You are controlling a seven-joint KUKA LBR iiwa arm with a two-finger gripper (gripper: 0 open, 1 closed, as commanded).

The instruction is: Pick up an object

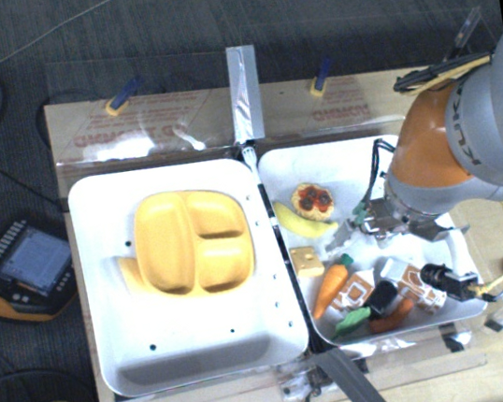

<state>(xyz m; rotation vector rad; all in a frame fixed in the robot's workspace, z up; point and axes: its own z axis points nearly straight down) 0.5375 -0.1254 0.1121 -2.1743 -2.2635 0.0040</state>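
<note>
The right bin [357, 152] holds several toy foods. A yellow banana [298, 220] lies near its left wall, with a small round tart [313, 199] topped in red just behind it. A pale cheese block [305, 260] and an orange carrot [330, 287] sit closer to the front. Small printed cartons [353, 294] [421, 284], a green piece [351, 321] and a red piece [390, 319] crowd the front edge. My gripper [357, 224] hangs low in the middle of this bin, to the right of the banana and above the carrot.
The left bin [101, 266] bears a yellow divided tray [191, 240]. The grey arm with its orange band [429, 153] covers the right bin's right side. Cables and a black connector [439, 276] trail near the right bin's front corner. A handheld pendant [26, 269] lies off the bench at left.
</note>
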